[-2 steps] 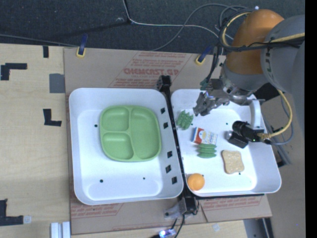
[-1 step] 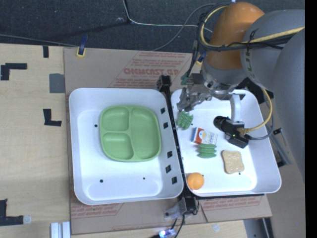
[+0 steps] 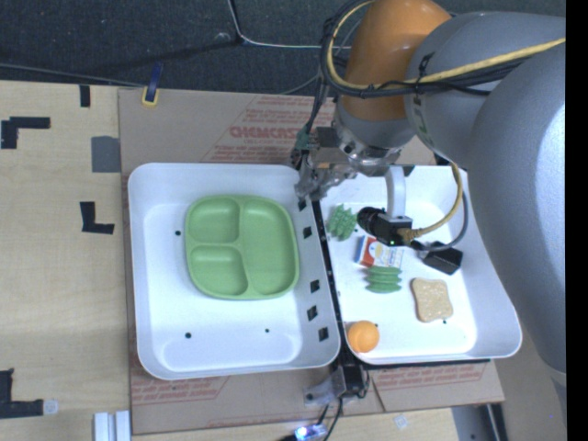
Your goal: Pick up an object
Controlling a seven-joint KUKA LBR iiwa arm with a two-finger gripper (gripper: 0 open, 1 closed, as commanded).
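Gripper [image 3: 317, 180], upper centre over the bin divider [image 3: 319, 265], finger state indeterminable; green toy [image 3: 342, 221] just below-right in right bin [image 3: 487, 329]; risk: descent strikes divider, missing toy, since gripper sits off-target.

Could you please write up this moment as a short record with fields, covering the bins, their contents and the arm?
left bin: holds a green divided plate
right bin: holds several small items
items in right bin: orange ball at the near left corner; slice of toast; green ridged piece; small red and white box; green leafy piece
arm: reaches in from the right, over the far end of the divider
gripper: at the far end of the divider, nothing seen held
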